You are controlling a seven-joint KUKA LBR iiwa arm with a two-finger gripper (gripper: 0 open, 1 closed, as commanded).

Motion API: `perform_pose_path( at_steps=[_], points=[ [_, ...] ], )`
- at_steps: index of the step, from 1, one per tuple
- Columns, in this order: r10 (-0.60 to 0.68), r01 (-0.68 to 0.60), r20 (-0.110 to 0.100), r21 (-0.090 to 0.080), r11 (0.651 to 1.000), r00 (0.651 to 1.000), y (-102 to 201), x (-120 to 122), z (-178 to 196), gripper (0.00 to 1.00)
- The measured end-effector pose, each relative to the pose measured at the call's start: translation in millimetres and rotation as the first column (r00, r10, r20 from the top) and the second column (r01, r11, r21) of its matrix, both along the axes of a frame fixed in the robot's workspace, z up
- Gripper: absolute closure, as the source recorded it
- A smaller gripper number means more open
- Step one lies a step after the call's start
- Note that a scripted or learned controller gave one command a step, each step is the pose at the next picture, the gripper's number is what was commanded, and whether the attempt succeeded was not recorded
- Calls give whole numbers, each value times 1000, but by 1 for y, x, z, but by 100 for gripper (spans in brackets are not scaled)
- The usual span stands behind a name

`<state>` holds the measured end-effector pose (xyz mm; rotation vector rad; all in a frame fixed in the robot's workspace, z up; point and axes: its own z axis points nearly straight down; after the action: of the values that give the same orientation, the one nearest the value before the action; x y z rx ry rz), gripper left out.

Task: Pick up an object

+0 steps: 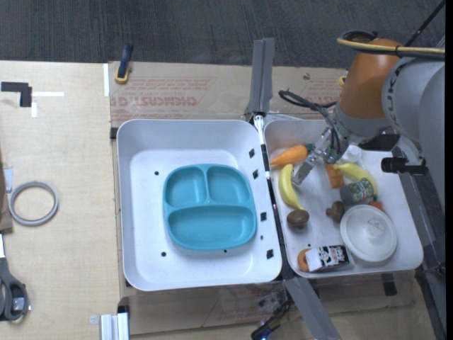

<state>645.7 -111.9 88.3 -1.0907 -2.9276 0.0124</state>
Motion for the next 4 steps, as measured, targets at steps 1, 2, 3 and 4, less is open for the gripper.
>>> perform_pose_path(
  at_steps=[1,2,3,4],
  points=[
    [4,-4,16,-5,1000,1000,0,4,12,100],
    [-204,204,22,0,979,979,68,-13,127,100],
    [-344,344,21,0,939,939,121,9,142,100],
    [-488,488,18,-1,873,873,42,-35,103,100]
  ],
)
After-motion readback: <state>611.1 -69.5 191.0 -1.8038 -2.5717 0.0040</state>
